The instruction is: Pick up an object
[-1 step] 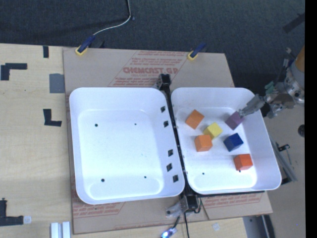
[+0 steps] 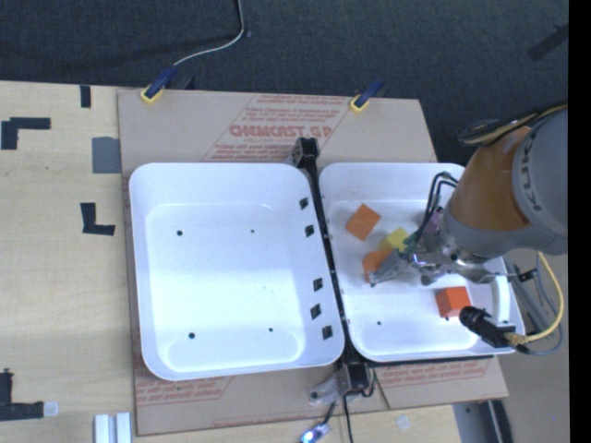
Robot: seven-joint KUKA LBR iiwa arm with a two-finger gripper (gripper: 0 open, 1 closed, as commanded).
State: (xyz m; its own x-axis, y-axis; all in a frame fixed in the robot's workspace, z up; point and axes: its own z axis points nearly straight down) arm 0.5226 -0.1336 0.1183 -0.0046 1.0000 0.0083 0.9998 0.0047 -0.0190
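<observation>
Orange and yellow small blocks point(image 2: 363, 221) cluster in the right-hand shallow white plastic bin point(image 2: 397, 340), where the grey two-finger gripper point(image 2: 386, 270) descends onto a small orange piece point(image 2: 372, 263), finger state indiscernible, presumably attempting a grasp.

Smooth glossy white plastic bins point(image 2: 148, 247) sit on matt brown cardboard point(image 2: 277, 123) over pale wood-look bench point(image 2: 55, 275)

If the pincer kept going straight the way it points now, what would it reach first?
The pincer points left across the right bin and sits at a small orange block, so that block looks like first contact. Height above it is unclear from this slanted view. Beyond lies the divider between the bins.
</observation>
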